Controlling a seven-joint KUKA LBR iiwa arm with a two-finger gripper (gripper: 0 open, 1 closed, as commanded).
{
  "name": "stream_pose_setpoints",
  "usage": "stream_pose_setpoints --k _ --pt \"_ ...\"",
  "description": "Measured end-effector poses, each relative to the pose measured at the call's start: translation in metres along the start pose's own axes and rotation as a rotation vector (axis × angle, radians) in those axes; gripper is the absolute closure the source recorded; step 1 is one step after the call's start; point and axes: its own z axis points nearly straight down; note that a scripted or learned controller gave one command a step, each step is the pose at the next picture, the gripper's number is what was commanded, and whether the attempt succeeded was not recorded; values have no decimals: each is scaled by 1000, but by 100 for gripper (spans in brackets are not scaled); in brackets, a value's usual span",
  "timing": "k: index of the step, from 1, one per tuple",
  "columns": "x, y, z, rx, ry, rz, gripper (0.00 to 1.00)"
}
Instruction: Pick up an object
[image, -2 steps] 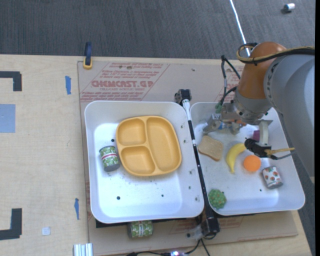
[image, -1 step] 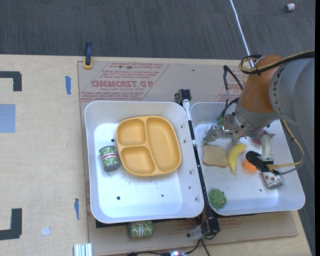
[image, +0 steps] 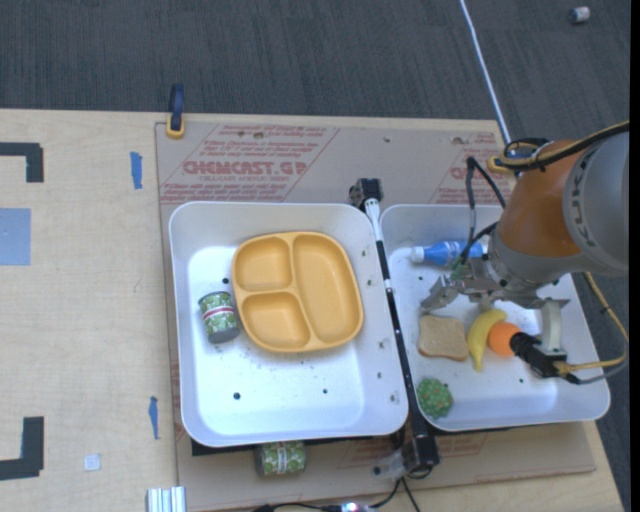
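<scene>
Two white bins sit side by side in the camera view. The left bin (image: 200, 400) holds a yellow divided plate (image: 297, 290) and a small green-labelled can (image: 219, 316) just beside the plate's left edge. The right bin (image: 580, 400) carries the clutter: a slice of toast (image: 443, 339), a banana (image: 484, 335) with an orange piece (image: 505, 336) touching it, a green broccoli-like lump (image: 434, 397) near the front corner, and a blue-and-white tube (image: 440, 253) toward the back. The arm (image: 560, 210) reaches in from the right and hangs over this bin, its gripper (image: 462, 287) low between the tube and the toast. Whether the gripper is released or clenched cannot be told, and nothing can be seen held in it. The toast is probably the likeliest target: it lies just in front of the gripper, toward the near edge and slightly left, flat on the floor. The banana sits just right of it, its long axis running roughly front to back, so a short move toward the camera would seem to decide the pick
</scene>
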Motion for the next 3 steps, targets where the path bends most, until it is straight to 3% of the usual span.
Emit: stream_pose_setpoints --k 1,2,3 --pt "0 2 -11 -6 -1 0 100" --pt "-84 -27 -12 1 0 0 100" --pt "-84 -26 -12 1 0 -1 0"
